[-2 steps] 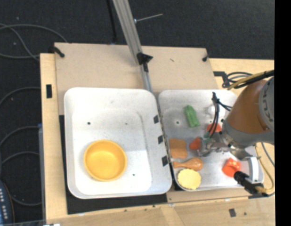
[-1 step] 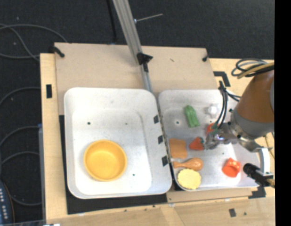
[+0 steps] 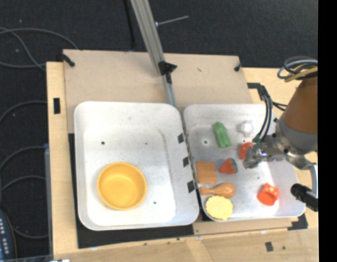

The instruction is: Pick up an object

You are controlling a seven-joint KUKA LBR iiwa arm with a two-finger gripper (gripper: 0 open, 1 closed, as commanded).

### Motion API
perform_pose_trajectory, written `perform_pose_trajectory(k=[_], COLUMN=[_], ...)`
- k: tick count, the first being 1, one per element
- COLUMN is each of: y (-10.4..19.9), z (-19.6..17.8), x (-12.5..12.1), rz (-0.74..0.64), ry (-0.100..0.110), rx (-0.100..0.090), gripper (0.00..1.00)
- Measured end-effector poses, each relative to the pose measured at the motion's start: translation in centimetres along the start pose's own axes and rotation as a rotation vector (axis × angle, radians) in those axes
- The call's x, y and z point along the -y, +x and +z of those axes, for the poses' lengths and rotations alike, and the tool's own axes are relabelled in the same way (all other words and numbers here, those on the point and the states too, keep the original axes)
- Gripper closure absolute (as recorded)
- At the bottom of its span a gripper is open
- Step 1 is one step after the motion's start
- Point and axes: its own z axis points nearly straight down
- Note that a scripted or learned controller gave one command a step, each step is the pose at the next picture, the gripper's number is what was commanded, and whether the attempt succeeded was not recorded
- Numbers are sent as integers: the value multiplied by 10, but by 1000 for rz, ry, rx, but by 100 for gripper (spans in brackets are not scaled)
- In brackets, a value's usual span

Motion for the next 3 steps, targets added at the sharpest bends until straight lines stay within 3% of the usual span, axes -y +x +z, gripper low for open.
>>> perform_pose_trajectory(k=[1,3], y=[-1,90], z=[-42,-53], x=[-1,-58], rz=[-1,0], ry=[0,2], rx=[1,-1], gripper=[100,100])
